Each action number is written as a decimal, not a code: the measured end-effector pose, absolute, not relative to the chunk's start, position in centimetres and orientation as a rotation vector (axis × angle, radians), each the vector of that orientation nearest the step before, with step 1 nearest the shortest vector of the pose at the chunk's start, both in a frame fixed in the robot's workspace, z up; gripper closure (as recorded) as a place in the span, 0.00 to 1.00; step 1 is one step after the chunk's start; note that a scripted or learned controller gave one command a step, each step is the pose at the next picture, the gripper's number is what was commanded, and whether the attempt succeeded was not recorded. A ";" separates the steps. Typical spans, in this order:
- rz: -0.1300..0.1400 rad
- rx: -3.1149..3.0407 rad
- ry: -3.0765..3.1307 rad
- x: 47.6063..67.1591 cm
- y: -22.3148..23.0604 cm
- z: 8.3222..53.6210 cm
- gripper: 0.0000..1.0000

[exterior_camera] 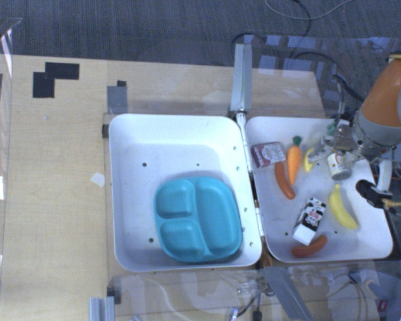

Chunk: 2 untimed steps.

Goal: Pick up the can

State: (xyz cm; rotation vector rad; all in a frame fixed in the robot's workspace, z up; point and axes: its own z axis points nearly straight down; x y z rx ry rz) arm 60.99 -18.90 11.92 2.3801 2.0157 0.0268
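The sausage [310, 247] lies well below the can [338, 165], which sits at the end effector [341, 154].

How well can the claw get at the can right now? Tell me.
Probably yes: the claw hangs right at the can in the right bin. Only the banana lies close by.

Left of my carrot [293, 163] sits a blue tray [198, 218]; a banana [342, 208] lies right, a sausage [309, 247] below.
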 end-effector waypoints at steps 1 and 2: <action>0.023 2.376 2.025 61.1 -18.7 12.6 1.00; 0.002 2.408 2.009 61.2 -11.1 9.1 1.00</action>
